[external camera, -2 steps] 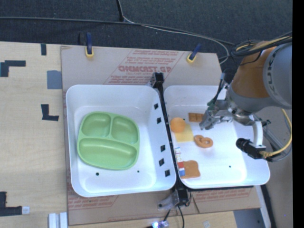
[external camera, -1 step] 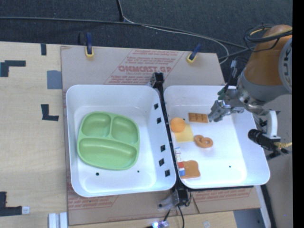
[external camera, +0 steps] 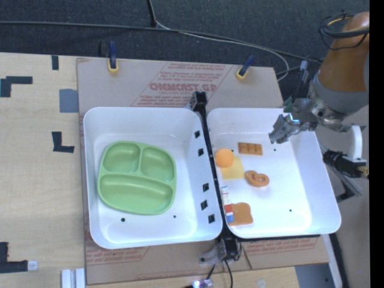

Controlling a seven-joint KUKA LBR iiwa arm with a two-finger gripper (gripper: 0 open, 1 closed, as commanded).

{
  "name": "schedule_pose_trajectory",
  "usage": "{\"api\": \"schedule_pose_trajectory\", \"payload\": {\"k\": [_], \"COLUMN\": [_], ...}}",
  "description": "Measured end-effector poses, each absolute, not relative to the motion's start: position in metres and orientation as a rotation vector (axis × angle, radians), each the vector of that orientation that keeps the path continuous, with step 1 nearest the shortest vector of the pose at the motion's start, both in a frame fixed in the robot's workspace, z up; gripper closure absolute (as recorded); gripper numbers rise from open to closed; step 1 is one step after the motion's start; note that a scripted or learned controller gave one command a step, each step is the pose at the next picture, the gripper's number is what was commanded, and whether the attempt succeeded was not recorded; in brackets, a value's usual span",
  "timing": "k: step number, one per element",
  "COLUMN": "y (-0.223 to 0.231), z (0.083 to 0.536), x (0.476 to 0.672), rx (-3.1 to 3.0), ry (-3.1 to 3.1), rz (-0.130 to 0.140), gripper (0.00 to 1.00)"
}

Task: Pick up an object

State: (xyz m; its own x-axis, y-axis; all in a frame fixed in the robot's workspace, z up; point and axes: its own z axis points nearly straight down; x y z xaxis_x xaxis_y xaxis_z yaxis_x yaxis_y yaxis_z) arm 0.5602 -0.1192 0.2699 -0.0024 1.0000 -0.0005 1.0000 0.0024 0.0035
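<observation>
The right bin (external camera: 312,179) holds an orange ball (external camera: 224,158) resting by a yellow slice (external camera: 233,168), a brown waffle-like bar (external camera: 250,149), a pretzel (external camera: 257,179) and a toast-coloured piece (external camera: 240,213) near the front. My gripper (external camera: 281,133) hangs over the right bin's back right part, to the right of the brown bar and apart from it. Nothing shows between its fingers.
The left bin (external camera: 96,122) holds a green divided plate (external camera: 137,177). A black divider with clips (external camera: 207,167) runs between the bins. Two clamps (external camera: 112,62) pin the cardboard at the back. A cable (external camera: 180,32) crosses the dark back area.
</observation>
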Motion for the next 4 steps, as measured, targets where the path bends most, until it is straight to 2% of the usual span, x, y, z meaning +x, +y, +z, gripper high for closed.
{"api": "schedule_pose_trajectory", "payload": {"k": [2, 4], "y": [-0.015, 0.085], "z": [0.256, 0.259], "x": [0.578, 0.61], "rx": [2.217, 2.215], "ry": [2.23, 2.23], "rz": [-0.002, 0.001], "gripper": [1.0, 1.0]}}
